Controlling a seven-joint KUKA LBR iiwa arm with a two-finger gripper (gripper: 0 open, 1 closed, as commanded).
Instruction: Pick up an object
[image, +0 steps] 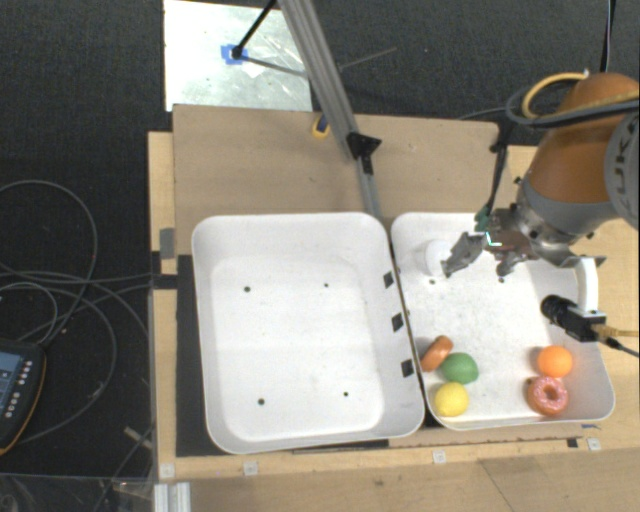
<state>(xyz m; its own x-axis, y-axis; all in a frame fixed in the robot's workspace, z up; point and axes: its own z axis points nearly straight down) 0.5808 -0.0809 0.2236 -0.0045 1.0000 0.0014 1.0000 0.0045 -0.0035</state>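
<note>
The left bin (300, 330) lay on the bench (250, 160) with its white floor marked by four small dark dots. Its right rim met the left rim of the right bin (500, 310), and small black clips sat along that shared edge.

In the right bin, all loose objects were gathered toward the near edge. An orange carrot-like piece (436, 352) lay against the left wall, just beside a green round fruit (460, 367). A yellow lemon-like fruit (451, 399) sat directly nearer the front edge, touching or almost touching the green one. Toward the near right corner an orange ball (555, 361) rested just above a pink-frosted doughnut (548, 395), the two close together.

The gripper (483, 256) stood over the far half of the right bin, well apart from every object (nothing was seen between its fingers). Its two fingers were spread, one pointing toward the bin's far left corner, the other hanging further right. A small green light showed at the gripper body. Whether the fingertips touched the bin floor could not be determined.

The arm (580, 150) entered from the right, its orange band above the grey wrist. A black fitting (567, 316) with a white bracket sat at the bin's right rim.
</note>
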